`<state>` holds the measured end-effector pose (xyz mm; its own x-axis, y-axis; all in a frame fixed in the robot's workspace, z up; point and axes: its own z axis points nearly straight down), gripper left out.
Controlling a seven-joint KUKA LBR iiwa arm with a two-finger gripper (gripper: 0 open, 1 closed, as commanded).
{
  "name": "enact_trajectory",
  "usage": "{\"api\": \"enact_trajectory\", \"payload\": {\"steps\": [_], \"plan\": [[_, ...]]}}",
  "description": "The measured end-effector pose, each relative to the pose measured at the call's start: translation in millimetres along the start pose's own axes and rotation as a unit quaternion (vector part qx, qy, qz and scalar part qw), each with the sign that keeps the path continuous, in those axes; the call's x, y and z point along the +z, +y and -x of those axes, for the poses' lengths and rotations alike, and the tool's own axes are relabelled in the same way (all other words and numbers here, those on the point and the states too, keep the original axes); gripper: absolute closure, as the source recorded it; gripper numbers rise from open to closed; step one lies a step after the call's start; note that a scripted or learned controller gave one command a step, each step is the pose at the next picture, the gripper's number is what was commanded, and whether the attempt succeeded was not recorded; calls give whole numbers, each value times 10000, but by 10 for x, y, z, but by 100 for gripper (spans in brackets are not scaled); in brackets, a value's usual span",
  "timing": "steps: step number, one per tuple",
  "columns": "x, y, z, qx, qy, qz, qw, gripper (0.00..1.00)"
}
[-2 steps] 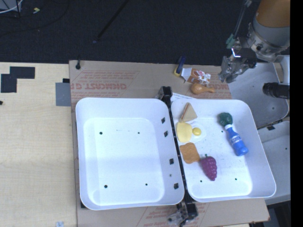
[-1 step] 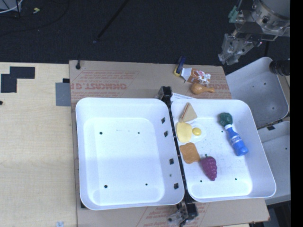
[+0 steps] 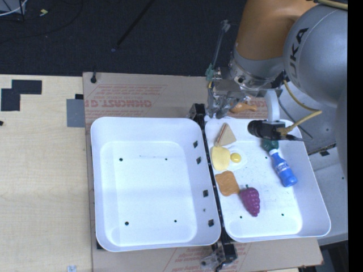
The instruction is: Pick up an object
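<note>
My gripper (image 3: 217,107) hangs over the far left corner of the right bin (image 3: 319,204), just above a tan bread wedge (image 3: 226,134). Nothing shows held in it. Below the wedge lie a yellow piece (image 3: 220,158) with a fried egg (image 3: 235,158) beside it, then a brown toast slice (image 3: 227,182) and a purple grape bunch (image 3: 250,200). A blue bottle (image 3: 282,169) with a green neck lies toward the bin's right side. A small orange thing (image 3: 245,106) sits partly hidden behind the gripper.
The left bin (image 3: 94,169) stands beside the right one, their inner walls touching along black clips (image 3: 203,160). Both rest on a cardboard sheet (image 3: 142,98). The arm's grey bulk (image 3: 317,55) overhangs the right bin's far right corner.
</note>
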<state>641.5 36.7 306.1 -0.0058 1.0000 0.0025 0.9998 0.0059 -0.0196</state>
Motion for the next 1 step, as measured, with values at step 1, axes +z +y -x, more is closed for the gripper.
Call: {"api": "enact_trajectory", "payload": {"steps": [1], "plan": [[-1720,-8,510,47,-25,184,9998,100]]}}
